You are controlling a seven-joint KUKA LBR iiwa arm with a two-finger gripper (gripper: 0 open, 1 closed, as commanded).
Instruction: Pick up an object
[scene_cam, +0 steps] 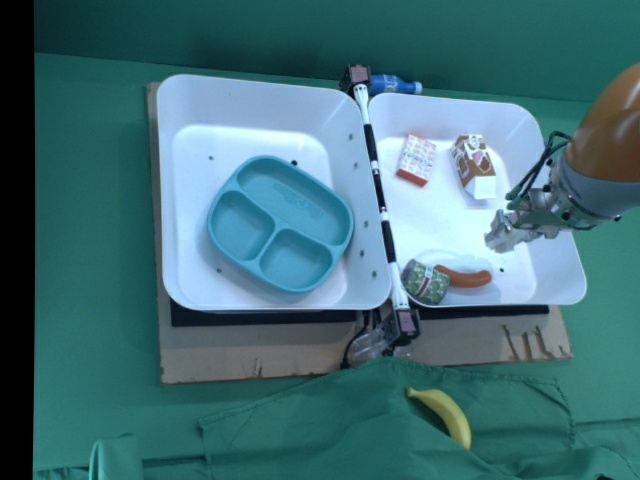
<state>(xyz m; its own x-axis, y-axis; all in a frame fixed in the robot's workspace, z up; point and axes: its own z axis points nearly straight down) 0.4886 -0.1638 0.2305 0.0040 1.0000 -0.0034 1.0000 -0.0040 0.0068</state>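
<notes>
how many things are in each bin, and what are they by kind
Left bin:
divided plate: 1

Right bin:
small cartons or boxes: 2 (red and white one, brown and white one)
sausage: 1
round green tub: 1

Total: 5

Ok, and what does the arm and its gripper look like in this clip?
The arm enters from the right, showing a rounded orange band above a grey wrist section. Thin dark cables loop along the wrist's left side. The gripper is a small light-grey metal unit, blocky and pale against the white bin.
</notes>
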